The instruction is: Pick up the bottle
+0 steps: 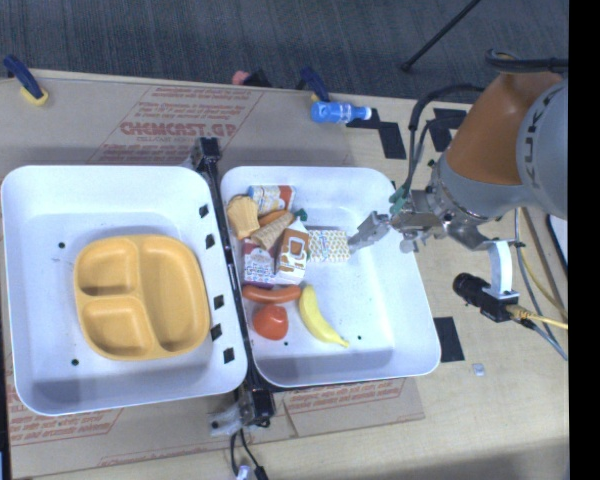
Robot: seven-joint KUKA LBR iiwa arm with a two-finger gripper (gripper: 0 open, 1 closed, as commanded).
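you can see the bottle (340, 113) lying on its side on the desk (280, 118), behind the right bin (405, 298) and outside it. your end effector (368, 230) hangs over the right side of that bin, near a speckled packet (327, 245). you cannot tell if it is open or closed. a banana (321, 319) lies in the bin. a yellow tray (142, 295) sits in the left bin (30, 268).

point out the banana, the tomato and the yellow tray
banana (322, 323), camera view, middle of its curved body
tomato (270, 321), camera view, centre of its red top
yellow tray (140, 294), camera view, ridge between its compartments
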